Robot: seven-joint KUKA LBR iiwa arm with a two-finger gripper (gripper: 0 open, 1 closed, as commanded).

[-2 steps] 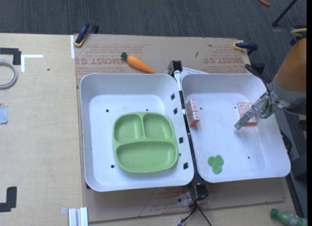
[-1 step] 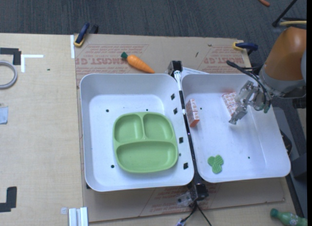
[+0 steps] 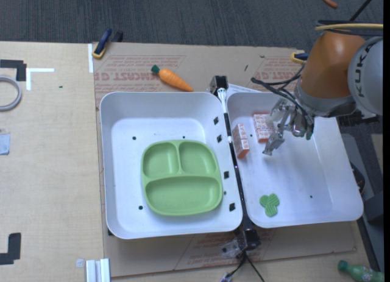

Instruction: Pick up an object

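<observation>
My gripper (image 3: 275, 142) hangs over the right white bin (image 3: 329, 201), in its upper left part. Just left of it an orange and white box (image 3: 241, 140) lies against the bin's left wall. A second red and white packet (image 3: 261, 126) lies beside the box, partly under the gripper. A small green leafy toy (image 3: 269, 204) rests near the bin's front edge. The arm's orange band (image 3: 329, 61) is above the bin's back right. I see nothing held in the gripper.
The left white bin (image 3: 122, 122) holds a green divided plate (image 3: 181, 178). A toy carrot (image 3: 172, 78) lies on the cardboard behind the bins. A blue and yellow tool (image 3: 102, 42) is at the back left, a green bottle (image 3: 359, 270) at the front right.
</observation>
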